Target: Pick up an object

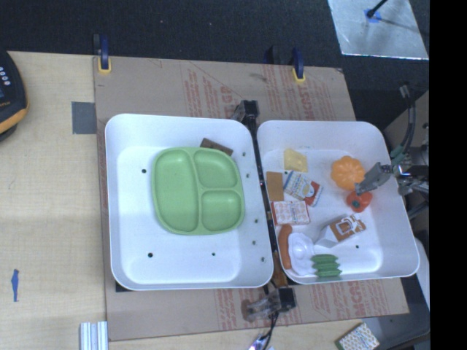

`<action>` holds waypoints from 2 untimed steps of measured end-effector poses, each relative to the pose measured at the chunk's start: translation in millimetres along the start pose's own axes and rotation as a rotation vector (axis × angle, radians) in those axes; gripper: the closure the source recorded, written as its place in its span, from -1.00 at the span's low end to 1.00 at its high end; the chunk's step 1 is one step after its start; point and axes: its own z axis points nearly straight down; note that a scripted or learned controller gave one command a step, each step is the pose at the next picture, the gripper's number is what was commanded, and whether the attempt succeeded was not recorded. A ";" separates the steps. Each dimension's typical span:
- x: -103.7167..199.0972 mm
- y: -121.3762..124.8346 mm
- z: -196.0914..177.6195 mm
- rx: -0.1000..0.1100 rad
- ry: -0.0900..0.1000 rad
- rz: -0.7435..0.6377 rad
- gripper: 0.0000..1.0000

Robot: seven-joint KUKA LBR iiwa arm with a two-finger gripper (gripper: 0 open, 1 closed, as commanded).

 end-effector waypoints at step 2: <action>-24.0 112.8 176.2 -0.001 -0.002 -0.005 -1.00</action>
